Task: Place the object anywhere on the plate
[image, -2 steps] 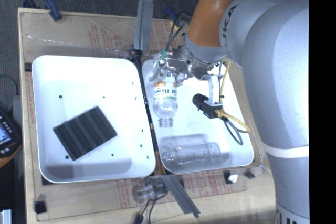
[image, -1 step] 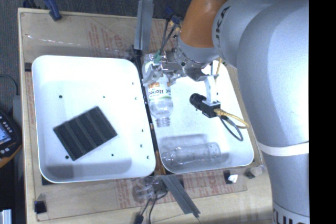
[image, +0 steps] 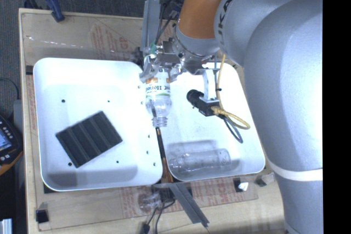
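Above seam between bins, gripper (image: 157, 75) clamps clear plastic bottle (image: 157, 97) between fingers, bottle hanging neck-down over divider edge. Left bin (image: 49, 76) holds dark ribbed plate (image: 89, 138), lying flat, well apart from bottle. Right bin (image: 247, 140) holds second clear bottle (image: 199, 160) on its side near front wall. Grey arm (image: 279, 63) with orange band (image: 200, 0) reaches in from right.

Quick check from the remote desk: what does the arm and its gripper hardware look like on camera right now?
The arm is bulky, rounded and light grey, with an orange band above the wrist and dark lettering beside it. The gripper is a small metallic assembly. A black fitting hangs nearby, trailing a yellow cable and a black loop.
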Tool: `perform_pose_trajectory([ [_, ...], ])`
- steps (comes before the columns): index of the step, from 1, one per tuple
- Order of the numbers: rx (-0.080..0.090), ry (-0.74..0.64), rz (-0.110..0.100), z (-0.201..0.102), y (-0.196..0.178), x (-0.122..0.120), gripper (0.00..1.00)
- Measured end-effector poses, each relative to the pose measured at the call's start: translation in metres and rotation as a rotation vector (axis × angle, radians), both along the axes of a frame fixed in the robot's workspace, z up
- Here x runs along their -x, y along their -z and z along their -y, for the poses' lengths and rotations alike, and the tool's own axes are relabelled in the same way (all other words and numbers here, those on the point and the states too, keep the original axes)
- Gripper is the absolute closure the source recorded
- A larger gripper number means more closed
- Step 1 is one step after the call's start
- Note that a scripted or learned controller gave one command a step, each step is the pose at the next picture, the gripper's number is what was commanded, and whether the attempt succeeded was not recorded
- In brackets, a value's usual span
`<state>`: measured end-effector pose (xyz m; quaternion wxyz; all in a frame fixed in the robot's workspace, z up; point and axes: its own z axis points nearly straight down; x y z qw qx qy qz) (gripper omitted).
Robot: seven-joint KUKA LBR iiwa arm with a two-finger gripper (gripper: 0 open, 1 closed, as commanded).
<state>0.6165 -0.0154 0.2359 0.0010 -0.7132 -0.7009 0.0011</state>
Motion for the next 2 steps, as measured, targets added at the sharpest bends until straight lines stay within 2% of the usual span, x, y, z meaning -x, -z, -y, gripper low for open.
perform_pose_trajectory([
  [1, 0.001, 0.12, -0.004, -0.024, -0.01, 0.016, 1.0],
  [2, 0.002, 0.215, -0.004, -0.054, -0.006, 0.063, 1.0],
])
